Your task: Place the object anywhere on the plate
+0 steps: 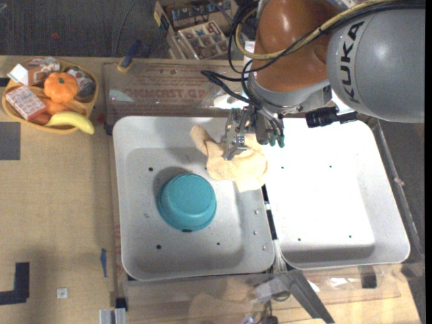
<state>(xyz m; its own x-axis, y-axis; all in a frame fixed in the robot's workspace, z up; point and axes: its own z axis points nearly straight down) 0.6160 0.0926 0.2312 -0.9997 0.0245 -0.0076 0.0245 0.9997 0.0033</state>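
A teal round plate [187, 201] lies in the left bin [135, 181], a little left of its middle. A soft tan, lumpy object [236, 169] sits at the bin's back right, its right end over the rim between the two bins. My gripper [231, 151] comes down from the arm's orange band onto the top of this object. Its metal fingers [237, 137] are shut on a fold of the tan material. The object is up and to the right of the plate, apart from it.
The right bin [337, 201] stands beside the left one. On the bench at far left is a small basket [47, 96] with a banana, an orange fruit and packets. Cables and boxes lie behind the bins.
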